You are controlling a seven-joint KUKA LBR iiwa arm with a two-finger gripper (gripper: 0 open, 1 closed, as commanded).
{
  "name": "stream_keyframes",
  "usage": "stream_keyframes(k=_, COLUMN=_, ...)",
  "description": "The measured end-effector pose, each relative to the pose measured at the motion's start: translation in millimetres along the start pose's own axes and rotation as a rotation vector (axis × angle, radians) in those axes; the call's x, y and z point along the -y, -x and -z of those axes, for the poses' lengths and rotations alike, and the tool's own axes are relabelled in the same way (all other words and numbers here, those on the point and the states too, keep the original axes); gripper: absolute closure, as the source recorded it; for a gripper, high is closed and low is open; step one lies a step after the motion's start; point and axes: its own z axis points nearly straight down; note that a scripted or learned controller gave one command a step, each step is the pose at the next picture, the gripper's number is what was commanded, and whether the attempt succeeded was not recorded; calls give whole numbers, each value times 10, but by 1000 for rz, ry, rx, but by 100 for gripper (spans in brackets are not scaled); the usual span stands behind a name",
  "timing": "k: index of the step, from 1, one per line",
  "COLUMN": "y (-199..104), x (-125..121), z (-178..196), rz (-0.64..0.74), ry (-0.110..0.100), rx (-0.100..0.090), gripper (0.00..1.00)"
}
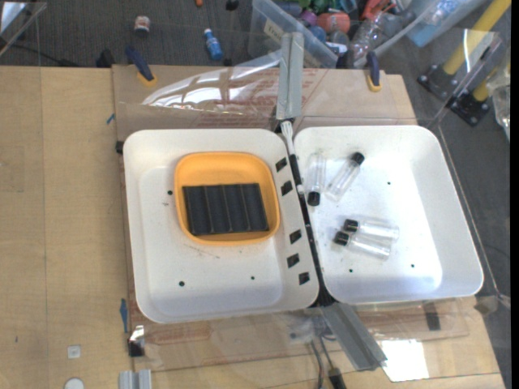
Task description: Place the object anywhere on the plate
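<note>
An orange square plate [188,168] sits in the left bin [154,290], with a black ribbed block [225,208] lying flat on it. In the right bin [430,258] lie several clear plastic vials with black caps: one [344,175] slanted near the top, one [314,181] against the divider, and two [369,237] side by side lower down.
A clear tub of colourful toys [349,6] stands beyond the bins at the top. A grey metal bar [289,75] rises from the divider between the bins. Clamps [143,67] hold the board's far edge. Crinkled clear plastic [211,87] lies behind the left bin.
</note>
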Motion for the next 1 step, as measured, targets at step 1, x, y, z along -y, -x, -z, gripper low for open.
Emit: stream_keyframes(k=1, y=-18, x=5, z=-7, rz=389, ry=2, rx=1, gripper=100)
